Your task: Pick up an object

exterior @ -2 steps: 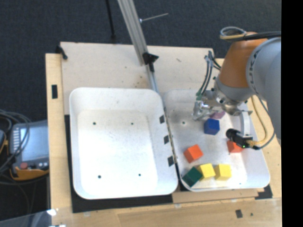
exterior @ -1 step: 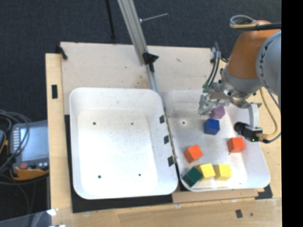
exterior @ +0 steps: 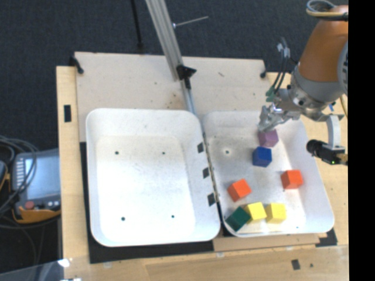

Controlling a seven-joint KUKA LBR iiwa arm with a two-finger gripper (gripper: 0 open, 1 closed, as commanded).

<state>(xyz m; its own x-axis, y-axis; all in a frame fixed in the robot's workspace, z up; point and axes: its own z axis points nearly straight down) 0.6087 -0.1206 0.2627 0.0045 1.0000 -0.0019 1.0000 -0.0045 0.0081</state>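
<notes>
In the right bin [exterior: 225,127] lie several small blocks. A purple block [exterior: 269,138] sits near the bin's far side, with a blue block [exterior: 262,156] just in front of it. My gripper [exterior: 270,123] hangs directly over the purple block's far edge, close to it or touching it. Two orange blocks [exterior: 239,189] [exterior: 292,179] lie further forward. Near the front rim are two yellow blocks [exterior: 256,211] [exterior: 276,212] and a green block [exterior: 238,218].
The left bin [exterior: 146,174] stands beside the right one, a ridge with clips [exterior: 206,171] between them. A slanted metal rail [exterior: 167,37] rises from the back of the bench. A black fitting [exterior: 321,150] sits by the right bin's right rim.
</notes>
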